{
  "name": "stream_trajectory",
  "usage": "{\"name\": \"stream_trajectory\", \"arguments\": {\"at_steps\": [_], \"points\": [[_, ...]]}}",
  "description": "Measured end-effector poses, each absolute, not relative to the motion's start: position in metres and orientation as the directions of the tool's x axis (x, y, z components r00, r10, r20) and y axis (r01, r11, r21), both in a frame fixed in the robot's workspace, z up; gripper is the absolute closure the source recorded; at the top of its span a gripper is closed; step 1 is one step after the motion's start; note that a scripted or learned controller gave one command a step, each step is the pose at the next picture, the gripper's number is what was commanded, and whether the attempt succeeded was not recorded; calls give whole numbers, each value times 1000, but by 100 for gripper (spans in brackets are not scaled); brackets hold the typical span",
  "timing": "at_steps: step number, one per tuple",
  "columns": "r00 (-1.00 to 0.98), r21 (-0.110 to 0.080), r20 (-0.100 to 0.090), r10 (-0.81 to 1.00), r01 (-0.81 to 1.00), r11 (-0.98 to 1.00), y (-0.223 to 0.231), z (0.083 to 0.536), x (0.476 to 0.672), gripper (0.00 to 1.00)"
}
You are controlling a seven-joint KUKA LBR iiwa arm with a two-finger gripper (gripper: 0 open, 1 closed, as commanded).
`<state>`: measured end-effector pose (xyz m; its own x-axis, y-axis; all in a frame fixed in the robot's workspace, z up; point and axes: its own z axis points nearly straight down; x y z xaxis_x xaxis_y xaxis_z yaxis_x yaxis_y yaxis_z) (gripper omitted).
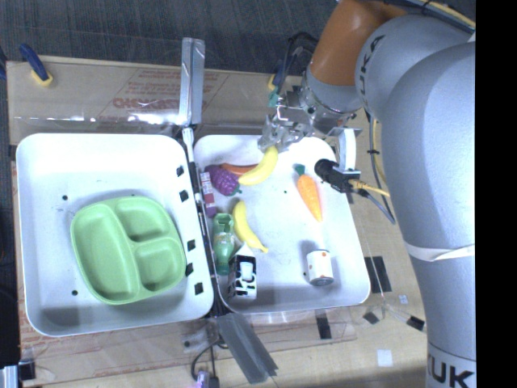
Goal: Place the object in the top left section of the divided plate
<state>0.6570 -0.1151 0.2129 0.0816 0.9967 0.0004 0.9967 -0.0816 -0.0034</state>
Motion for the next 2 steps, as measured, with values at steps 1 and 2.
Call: {"name": "stream_trajectory", "arguments": {"at_steps": [1,2], "points": [[160,-5,0,987,987,-160,-8,191,656,100],[268,-6,-2,964,964,-268,74,191,613,100]]}}
